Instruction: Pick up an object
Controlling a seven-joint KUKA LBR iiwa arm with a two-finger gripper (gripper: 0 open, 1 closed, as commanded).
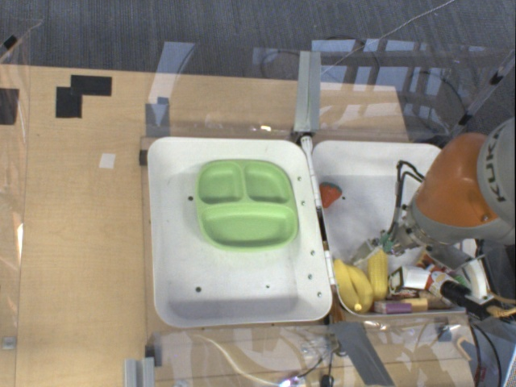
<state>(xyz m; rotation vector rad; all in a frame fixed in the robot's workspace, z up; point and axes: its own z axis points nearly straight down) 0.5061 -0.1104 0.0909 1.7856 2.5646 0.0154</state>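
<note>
A green divided plate (pixel 245 205) lies in the middle of the left white bin (pixel 173 297). Right of the plate, in the right bin (pixel 355 168), a small red object (pixel 330 193) rests near the shared wall. Further right, bananas (pixel 364 279) crowd that bin's near corner. The end effector (pixel 393 240) hovers just above them; its grip cannot be judged.

**Pretty clearly a robotics lab**

Standing here, it reads as a test cell, not anyone's kitchen. Plywood bench (pixel 72 232) with black marker squares (pixel 81 93) stuck on it, clear plastic shields (pixel 387 79) around the work area, loose cables (pixel 419 14) trailing over grey office carpet (pixel 201 10), and two white bins (pixel 173 297) bolted side by side.
</note>
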